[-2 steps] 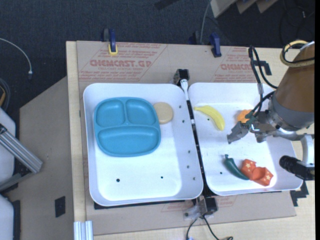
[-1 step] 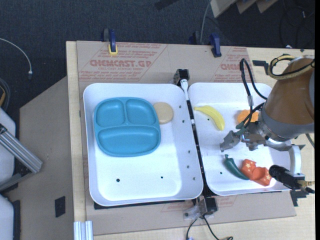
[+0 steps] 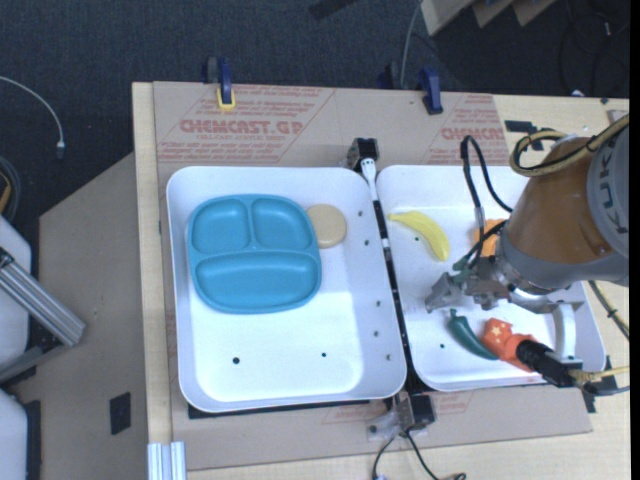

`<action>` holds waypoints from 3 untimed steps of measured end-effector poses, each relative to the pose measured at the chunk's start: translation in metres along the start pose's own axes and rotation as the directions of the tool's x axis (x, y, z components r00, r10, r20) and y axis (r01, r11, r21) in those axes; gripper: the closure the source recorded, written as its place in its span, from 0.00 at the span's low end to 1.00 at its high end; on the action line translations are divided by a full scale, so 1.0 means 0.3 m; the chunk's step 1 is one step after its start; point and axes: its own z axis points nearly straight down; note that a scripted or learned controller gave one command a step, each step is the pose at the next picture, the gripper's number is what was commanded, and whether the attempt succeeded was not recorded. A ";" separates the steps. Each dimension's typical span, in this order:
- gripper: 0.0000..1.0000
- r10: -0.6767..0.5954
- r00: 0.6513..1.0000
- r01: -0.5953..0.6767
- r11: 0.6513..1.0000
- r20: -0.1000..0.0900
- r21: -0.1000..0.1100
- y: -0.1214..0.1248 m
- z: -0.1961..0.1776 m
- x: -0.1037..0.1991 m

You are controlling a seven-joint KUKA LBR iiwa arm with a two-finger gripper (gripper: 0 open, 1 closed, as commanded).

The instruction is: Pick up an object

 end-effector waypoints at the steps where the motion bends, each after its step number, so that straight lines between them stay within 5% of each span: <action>1: 1.00 0.002 1.000 -0.002 1.000 0.002 -0.008 0.004 -0.044 -0.003; 3: 1.00 -0.002 1.000 0.002 1.000 0.003 -0.013 0.034 -0.421 0.030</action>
